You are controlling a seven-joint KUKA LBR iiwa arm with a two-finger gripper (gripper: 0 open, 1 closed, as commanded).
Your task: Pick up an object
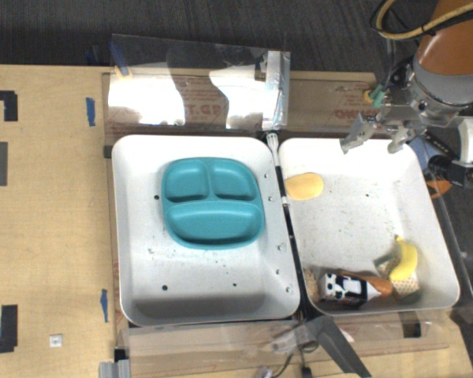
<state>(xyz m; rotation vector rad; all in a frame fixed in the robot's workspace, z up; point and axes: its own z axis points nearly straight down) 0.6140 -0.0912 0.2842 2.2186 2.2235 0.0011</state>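
Gripper sits over right bin's far edge, jaws spread wide, nothing between; you've banana near-right corner.

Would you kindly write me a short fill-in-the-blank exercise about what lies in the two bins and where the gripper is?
1. The teal divided plate lies in the ____ bin.
2. The yellow oval piece rests in the right bin near its ____ wall.
3. The banana lies in the right bin's ____ right corner.
4. The gripper hovers over the ____ edge of the right bin.

Missing words: left; left; near; far
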